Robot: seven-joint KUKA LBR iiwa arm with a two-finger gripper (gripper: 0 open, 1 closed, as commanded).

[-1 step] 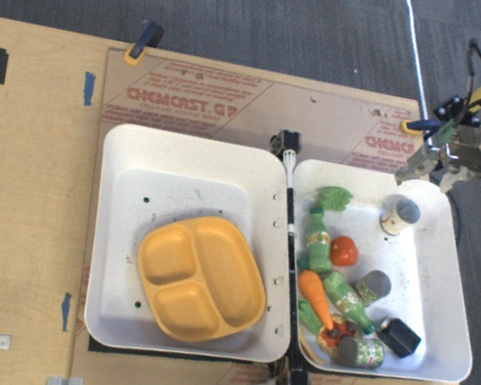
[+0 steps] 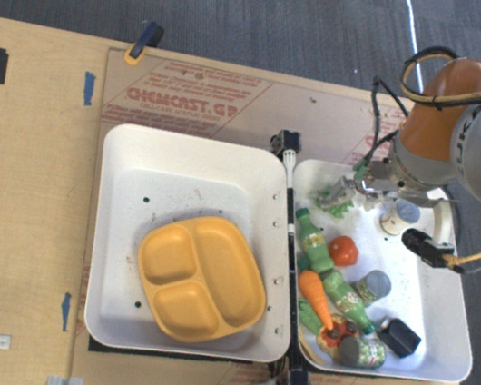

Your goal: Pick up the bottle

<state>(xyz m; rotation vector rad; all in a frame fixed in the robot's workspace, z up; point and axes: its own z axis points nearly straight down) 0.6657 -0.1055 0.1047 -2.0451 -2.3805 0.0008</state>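
Your bench is a tan wooden top with a printed cardboard sheet (image 2: 192,100) under two white bins, dark carpet beyond. The left bin (image 2: 127,158) holds a yellow divided tray (image 2: 200,277), tilted slightly against the floor of the bin. The right bin (image 2: 453,317) is crowded: along its left wall lies the green bottle (image 2: 313,242), on its side, running from the far end toward you, with a red tomato (image 2: 343,250) just beside it on the right and an orange carrot (image 2: 316,297) nearer you.

Your arm (image 2: 454,105) reaches in from the right, orange band up top, and the gripper (image 2: 366,183) sits over the far end of the right bin — above something green and leafy (image 2: 335,204). Whether the claw is spread or pressed together, you cannot tell from here; the wrist hides it. The bottle lies near the claw, to its left and closer to you, apart from it — not between anything.
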